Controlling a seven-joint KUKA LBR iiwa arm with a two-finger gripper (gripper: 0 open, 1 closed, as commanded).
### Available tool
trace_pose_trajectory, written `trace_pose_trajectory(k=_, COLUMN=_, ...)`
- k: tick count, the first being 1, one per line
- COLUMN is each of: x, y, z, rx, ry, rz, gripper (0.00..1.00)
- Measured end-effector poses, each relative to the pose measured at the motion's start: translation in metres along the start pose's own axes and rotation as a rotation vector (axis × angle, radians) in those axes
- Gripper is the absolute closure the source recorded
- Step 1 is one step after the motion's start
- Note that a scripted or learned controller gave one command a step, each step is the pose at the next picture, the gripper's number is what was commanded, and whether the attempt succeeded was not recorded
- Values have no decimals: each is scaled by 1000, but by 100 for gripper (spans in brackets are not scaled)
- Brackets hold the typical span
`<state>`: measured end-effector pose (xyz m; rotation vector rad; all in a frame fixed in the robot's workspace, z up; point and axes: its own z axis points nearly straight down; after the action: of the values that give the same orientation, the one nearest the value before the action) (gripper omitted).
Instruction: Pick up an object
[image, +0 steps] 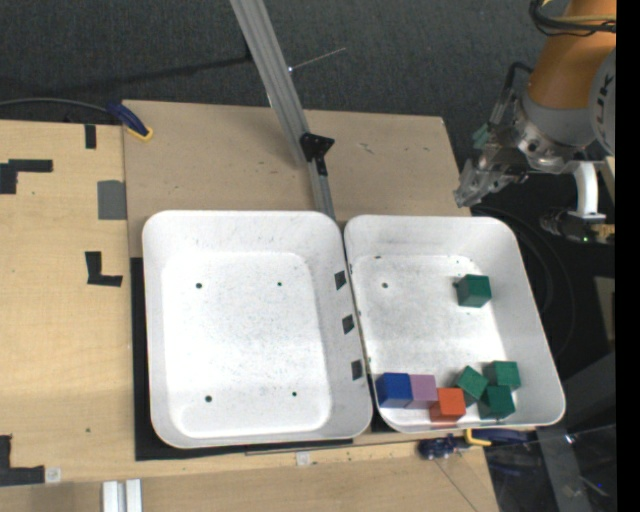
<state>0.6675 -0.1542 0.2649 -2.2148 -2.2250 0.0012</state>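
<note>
Claw (478, 190) — grip state cannot tell — above right bin's (520, 260) far edge; lone green cube (473, 290) nearest, just below it.

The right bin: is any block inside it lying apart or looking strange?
One green block sits alone near the far right side of the right bin, apart from the cluster of blocks along its near edge. Nothing looks spilled or damaged.

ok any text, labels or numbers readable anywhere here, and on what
None can be read.
The blocks, such as the blue block and the lone green block, show plain faces.
The right bin and left bin bear only dark dots.
The black tape marks on the bench form no letters.
</note>
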Motion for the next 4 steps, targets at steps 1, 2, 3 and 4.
trace_pose_trajectory(k=1, x=49, y=-14, z=-5, rx=-1, ry=1, rz=-1, gripper=100)
trace_pose_trajectory(k=2, x=104, y=-28, z=-8, rx=0, ry=1, rz=-2, gripper=100)
trace_pose_trajectory(k=3, x=149, y=-48, z=-9, rx=0, ry=1, rz=-2, gripper=100)
trace_pose_trajectory(k=4, x=188, y=-69, z=-1, rx=2, ry=0, rz=-1, gripper=100)
